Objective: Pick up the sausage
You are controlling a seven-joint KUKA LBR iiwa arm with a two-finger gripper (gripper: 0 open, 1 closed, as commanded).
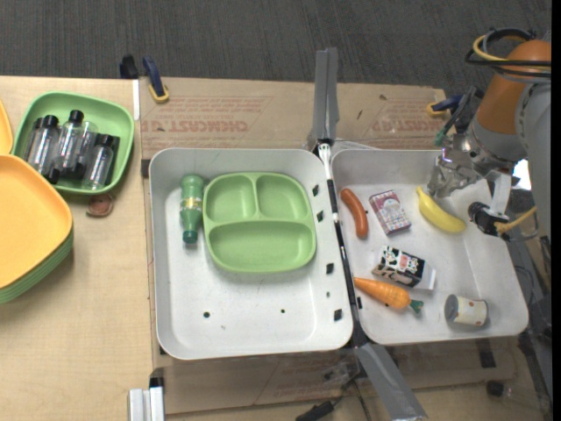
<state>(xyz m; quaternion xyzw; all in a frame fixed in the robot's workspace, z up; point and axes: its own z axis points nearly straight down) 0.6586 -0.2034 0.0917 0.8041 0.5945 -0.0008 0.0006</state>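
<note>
The bench is topped with brown cardboard (263, 112) that bears red lettering printed upside down in this view, reading something like "CHEMCRAFT", though I cannot make it out for certain. Beyond the bench the floor (263, 16) is dark grey carpet. Two white bins sit side by side: the right bin (491, 279) lies under the claw, and the left bin (175, 305) is well off to the claw's left in the view.

The claw (443, 182) hangs at the far right corner of the right bin, just above the upper end of a yellow banana (440, 213). Whether it is released or clenched cannot be told from here, and nothing shows as grasped.

The sausage (354, 211), reddish-orange, lies well apart from the claw, at the left wall of the same bin. Between it and the claw sits a small pink packet (389, 211) with print too small to read. Nearer the camera than the claw are a black-and-white carton (403, 267) with a cow pattern, a carrot (384, 292) and a small tan cup (466, 311) on its side.

The left bin holds a green divided plate (259, 222) and a green bottle (190, 207). Far to the left, a green tray (74, 143) holds dark bottles, beside stacked yellow plates (31, 235).
</note>
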